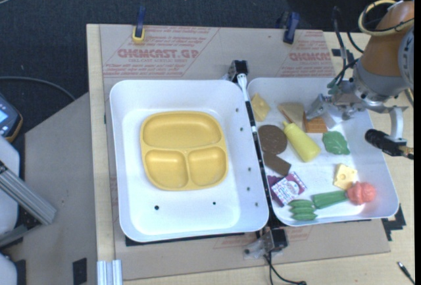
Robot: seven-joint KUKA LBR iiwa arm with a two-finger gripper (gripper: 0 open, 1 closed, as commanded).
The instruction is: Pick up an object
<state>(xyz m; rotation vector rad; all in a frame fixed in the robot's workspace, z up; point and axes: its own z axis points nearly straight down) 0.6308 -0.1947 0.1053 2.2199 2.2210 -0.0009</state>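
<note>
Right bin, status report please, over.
Pincer low over right bin, beside the orange block. Nothing seen gripped. Yellow bottle and green toy crowd close.

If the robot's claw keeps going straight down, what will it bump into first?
Probably the orange-brown block: the gripper hangs right above it in the right bin. Depth is hard to judge, so it might touch the tan wedge beside it instead.

Divided tray (183,149) in left bin (125,145), toy foods in right bin (385,178).
</note>
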